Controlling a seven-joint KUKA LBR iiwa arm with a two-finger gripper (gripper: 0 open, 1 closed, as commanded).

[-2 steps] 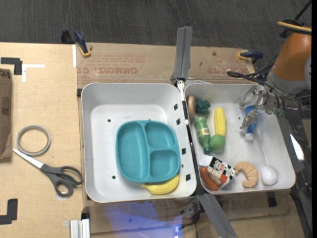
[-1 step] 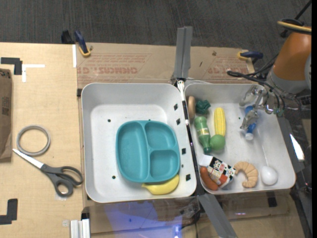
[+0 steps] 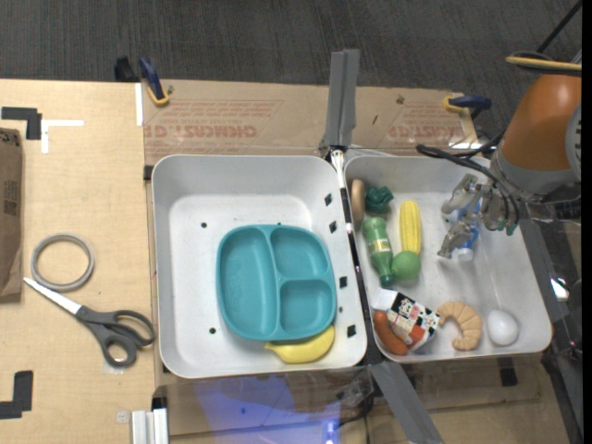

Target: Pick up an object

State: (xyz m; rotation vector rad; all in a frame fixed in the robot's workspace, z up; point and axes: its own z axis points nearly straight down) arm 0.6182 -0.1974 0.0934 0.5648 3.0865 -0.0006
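Note:
My gripper (image 3: pixel 460 228) hangs over the right bin (image 3: pixel 518 276), above bare floor to the right of the yellow corn cob (image 3: pixel 409 227). It is open and holds nothing. Left of the corn lie a green bottle (image 3: pixel 377 240), a green ball (image 3: pixel 404 265), a dark green leafy piece (image 3: pixel 377 197) and a slim wooden piece (image 3: pixel 357 193). Along the bin's front sit a croissant (image 3: pixel 462 323), a white egg (image 3: pixel 502 326), a black-and-white carton (image 3: pixel 413 318) and a red piece (image 3: pixel 388 333).
The left bin (image 3: pixel 185 211) holds a teal divided plate (image 3: pixel 276 280) with a banana (image 3: pixel 302 348) at its front edge. Scissors (image 3: pixel 97 320) and a tape roll (image 3: pixel 62 261) lie on the bench to the left. The arm's orange band (image 3: pixel 546 123) stands at the right.

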